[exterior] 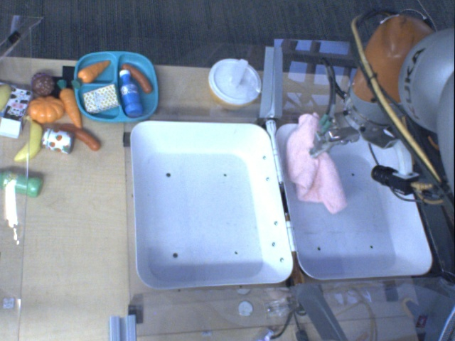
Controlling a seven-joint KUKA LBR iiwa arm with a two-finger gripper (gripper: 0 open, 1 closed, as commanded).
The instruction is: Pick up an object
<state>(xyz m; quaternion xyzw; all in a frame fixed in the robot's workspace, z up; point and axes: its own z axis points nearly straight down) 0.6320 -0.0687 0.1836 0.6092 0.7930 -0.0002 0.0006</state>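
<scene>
A crumpled pink cloth (313, 165) lies in the right bin (377, 254), against its left wall and toward the back. My gripper (325, 139) hangs over the cloth's upper right part, reaching in from the right, and its metal fingers (334, 135) touch or pinch the fabric there. The cloth's upper part bunches toward the fingers while its lower end rests on the bin floor.
The left bin (206, 204) adjoins the right one. Behind it stands a white and yellow lidded cup (234, 82). A blue divided plate (117, 87) with toy food sits at back left, with more toy food (50, 119) scattered left of it. Cables (398, 180) cross the right bin's right side.
</scene>
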